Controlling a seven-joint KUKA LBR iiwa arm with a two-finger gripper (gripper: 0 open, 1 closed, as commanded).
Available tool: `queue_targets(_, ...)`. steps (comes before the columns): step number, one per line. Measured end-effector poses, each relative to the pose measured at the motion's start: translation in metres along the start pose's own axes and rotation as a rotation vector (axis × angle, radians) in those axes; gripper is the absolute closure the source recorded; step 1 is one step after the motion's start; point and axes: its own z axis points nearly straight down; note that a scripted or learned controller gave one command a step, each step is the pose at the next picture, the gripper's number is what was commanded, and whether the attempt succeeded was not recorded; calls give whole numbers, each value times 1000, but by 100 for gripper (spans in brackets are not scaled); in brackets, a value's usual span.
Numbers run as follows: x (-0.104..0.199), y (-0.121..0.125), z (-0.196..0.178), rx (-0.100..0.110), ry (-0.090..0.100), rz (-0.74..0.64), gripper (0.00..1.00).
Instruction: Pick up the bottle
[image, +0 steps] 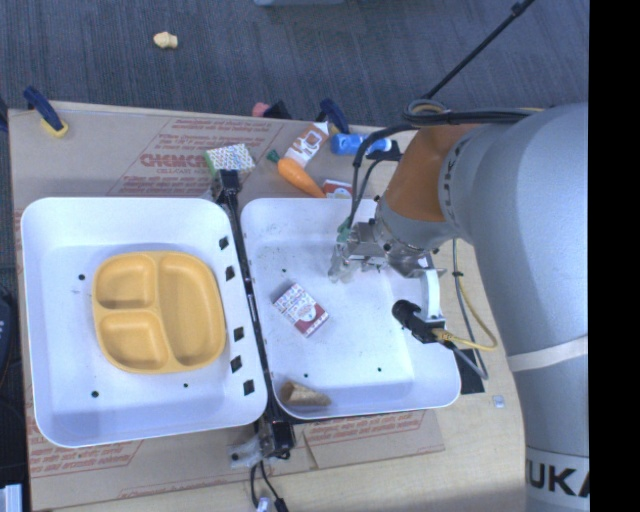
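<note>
your arm (520, 220) comes in from the right and bulks over the right bin (400, 395), its orange band above the wrist, while the left bin (40, 330) holds a yellow divided plate (158, 310). the gripper (345, 262) hangs low in the upper middle of the right bin, over bare white floor, with nothing between its tips; whether those tips are spread or closed is too small and shadowed for you to tell. the bottle (305, 145) is not in either bin: it lies on the cardboard beyond the right bin's far rim, just beside an orange carrot (299, 177), its long axis running on a slant from lower left to upper right. so from the gripper the bottle lies away toward the top of the view and slightly left, across the rim. judge the coming move by that: you'd need to lift clear of the bin wall, carry outward past it, and turn the fingers across the bottle's slant. the small red-and-white packet (301, 309) and the brown scrap (303, 396) in the bin are not your target.
</note>
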Motion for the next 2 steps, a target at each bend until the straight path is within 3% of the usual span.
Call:
queue_targets(1,30,-61,-25,-2,1,98,100)
queue_targets(2,73,-127,-147,-4,0,106,100)
